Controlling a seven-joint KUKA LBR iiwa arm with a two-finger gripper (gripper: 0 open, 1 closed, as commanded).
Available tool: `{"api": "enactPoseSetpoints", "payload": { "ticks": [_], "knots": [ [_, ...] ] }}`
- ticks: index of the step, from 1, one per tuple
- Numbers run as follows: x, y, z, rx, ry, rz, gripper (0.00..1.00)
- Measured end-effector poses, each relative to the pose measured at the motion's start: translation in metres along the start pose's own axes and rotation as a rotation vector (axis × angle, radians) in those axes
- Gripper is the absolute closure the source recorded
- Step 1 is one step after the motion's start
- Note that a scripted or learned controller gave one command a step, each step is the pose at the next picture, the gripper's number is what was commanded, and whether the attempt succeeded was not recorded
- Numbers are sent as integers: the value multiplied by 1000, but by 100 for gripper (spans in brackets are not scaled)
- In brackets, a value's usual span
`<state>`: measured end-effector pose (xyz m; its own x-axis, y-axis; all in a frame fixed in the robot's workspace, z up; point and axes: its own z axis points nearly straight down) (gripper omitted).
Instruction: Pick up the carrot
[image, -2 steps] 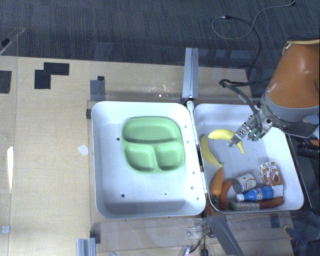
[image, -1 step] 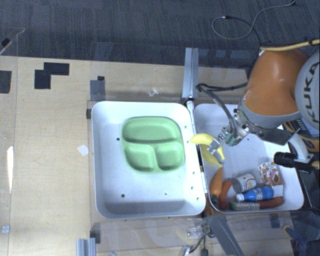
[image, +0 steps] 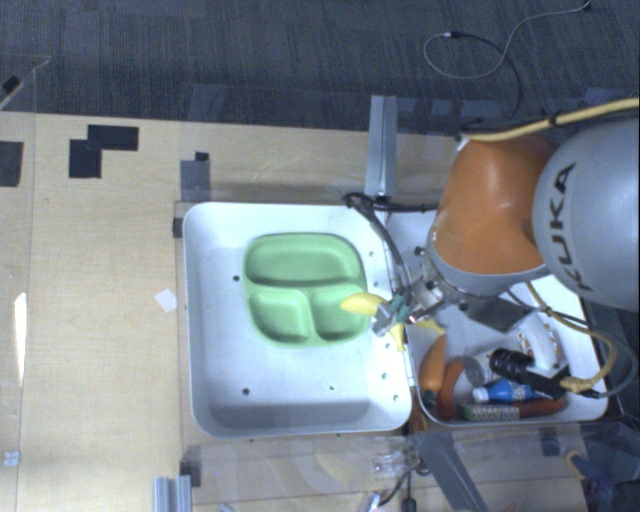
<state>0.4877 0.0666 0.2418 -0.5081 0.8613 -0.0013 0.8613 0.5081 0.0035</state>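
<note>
The carrot (image: 433, 365) lay upright in the right bin (image: 590, 408), just below-right of the jaws (image: 392, 312) (their opening unreadable here).

Pale wood-grain counter (image: 100, 350), seen from above at a slant. Two shallow white bins set directly on it, side by side, touching along one edge. Left bin (image: 290, 400) fully in view, rim intact, standing near the counter's middle. Right bin (image: 590, 410) largely covered from above, lower rim visible. Black block markings (image: 100, 150) noted on the counter's far left. Small white scrap (image: 165, 298) lying just beside the left bin. Grey metal brackets (image: 195, 178) fixed at the bin corners.
</note>
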Motion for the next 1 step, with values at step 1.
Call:
{"api": "enactPoseSetpoints", "payload": {
  "ticks": [1],
  "knots": [
    [-54, 40, -11, -1, -1, 133, 100]
  ]
}}
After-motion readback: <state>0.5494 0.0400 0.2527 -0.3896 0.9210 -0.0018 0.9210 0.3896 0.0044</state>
